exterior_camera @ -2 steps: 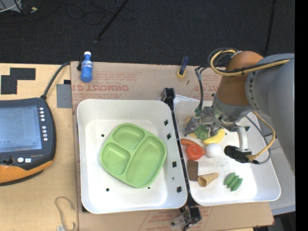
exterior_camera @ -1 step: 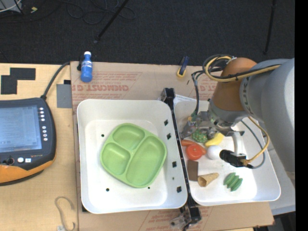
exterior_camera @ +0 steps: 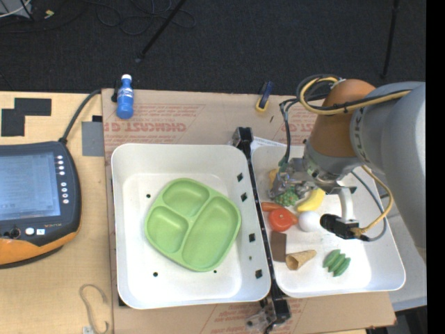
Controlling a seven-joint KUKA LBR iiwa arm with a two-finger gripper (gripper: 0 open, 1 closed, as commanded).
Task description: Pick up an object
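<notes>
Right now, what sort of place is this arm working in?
Probably a robotics lab bench: two shallow white bins on cardboard, a grey teach pendant with a screen, and loose black cables on the dark floor.

A robotics lab, by the look of it. A teach pendant (exterior_camera: pixel 31 190) lies on a cardboard-covered bench (exterior_camera: pixel 188 120), cables (exterior_camera: pixel 118 12) trail over dark carpet behind, and two white bins (exterior_camera: pixel 128 186) sit clamped together.
</notes>
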